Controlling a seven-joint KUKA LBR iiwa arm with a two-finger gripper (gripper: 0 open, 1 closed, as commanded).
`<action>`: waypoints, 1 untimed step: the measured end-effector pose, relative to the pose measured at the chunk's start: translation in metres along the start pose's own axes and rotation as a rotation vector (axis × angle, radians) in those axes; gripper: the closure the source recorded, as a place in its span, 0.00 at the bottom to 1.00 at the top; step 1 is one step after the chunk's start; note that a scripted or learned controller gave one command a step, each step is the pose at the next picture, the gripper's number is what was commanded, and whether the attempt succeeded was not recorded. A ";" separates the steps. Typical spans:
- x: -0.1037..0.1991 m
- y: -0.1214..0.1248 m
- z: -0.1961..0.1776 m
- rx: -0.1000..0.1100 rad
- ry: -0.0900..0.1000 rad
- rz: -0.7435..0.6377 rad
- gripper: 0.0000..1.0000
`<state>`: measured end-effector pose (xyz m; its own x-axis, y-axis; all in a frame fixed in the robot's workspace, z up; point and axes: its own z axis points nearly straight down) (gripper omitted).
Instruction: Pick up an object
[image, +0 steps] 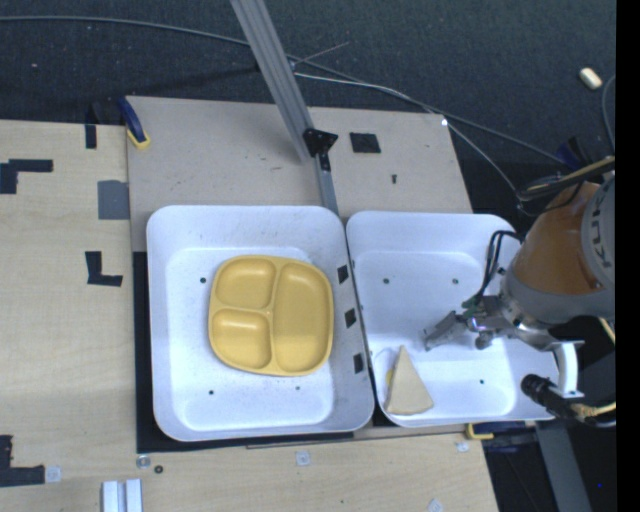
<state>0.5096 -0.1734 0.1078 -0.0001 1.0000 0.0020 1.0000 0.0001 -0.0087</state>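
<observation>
My pincer (440, 335) hung over the right bin (420, 232), its grip unreadable to me; the pale wedge (405, 383) hugging the near-left corner risked a wall-blocked miss.

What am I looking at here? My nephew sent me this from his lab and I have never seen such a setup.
This is one picture from a camera fixed above a workbench, looking down at a slant. The grey shape with the orange band at the right is a robot arm, reaching in from that side. At its end is a two-finger gripper, the metal part hanging over the right white bin. Nothing shows between its fingers, so it holds nothing. Near the front of that bin lies a pale wedge-shaped object, close to the gripper but apart from it. The left white bin holds a yellow plate with three compartments. The arm's job is to pick something up.
</observation>
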 end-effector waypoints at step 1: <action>-0.001 0.001 0.022 -0.010 -0.004 0.000 0.00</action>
<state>0.5103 -0.1740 0.0859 0.0001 1.0000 -0.0022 1.0000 -0.0001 0.0008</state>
